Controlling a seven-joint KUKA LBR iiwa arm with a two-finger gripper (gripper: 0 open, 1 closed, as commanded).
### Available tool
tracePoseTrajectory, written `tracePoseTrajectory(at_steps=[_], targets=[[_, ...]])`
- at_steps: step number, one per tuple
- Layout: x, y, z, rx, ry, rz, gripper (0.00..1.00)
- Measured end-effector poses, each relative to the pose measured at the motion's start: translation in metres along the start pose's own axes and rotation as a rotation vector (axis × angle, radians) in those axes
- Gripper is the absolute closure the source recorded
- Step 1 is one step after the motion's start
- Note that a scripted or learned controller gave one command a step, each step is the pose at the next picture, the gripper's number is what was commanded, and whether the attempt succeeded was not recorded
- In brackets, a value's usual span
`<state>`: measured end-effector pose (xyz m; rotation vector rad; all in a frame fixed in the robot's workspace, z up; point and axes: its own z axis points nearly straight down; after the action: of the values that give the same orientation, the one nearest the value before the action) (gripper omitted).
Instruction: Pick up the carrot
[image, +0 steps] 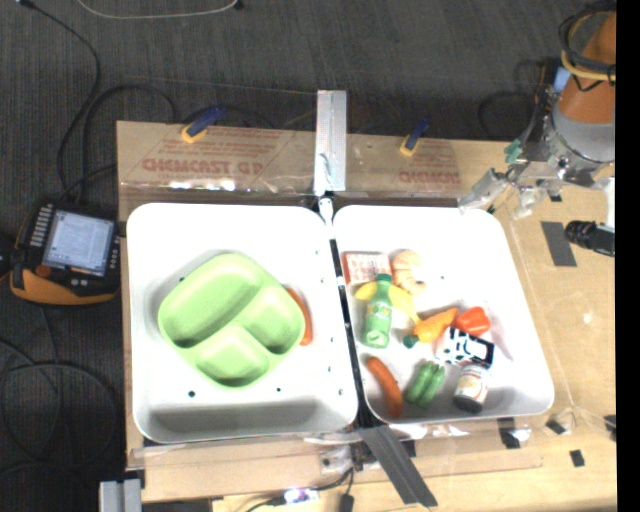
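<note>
Dark carpet floor (60, 120) (cables strewn) around a wooden bench (580, 330).

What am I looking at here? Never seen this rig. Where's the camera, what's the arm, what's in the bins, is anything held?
One fixed camera looks down at a slant on a bench with two shallow white bins side by side. The grey arm with an orange band reaches in from the right of the picture; its gripper sits above the bench just past the right bin's far corner, with nothing seen between its fingers.

The left bin holds a green divided tray, with an orange item tucked at its right edge, possibly a carrot.

The right bin holds a pile of toy food: a green bottle, an orange carrot-like piece, a red sausage-like piece, a green vegetable, a small dark jar and others.

Nothing has been picked up.
</note>
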<state>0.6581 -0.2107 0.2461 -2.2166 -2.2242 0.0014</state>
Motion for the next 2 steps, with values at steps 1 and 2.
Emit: tracePoseTrajectory(at_steps=[1,2], targets=[[0.0412,-0.0765,0.1530,-0.002,0.002,0.200,0.00],[0.0419,-0.0770,0.1453,0.001,0.003,0.199,1.00]])
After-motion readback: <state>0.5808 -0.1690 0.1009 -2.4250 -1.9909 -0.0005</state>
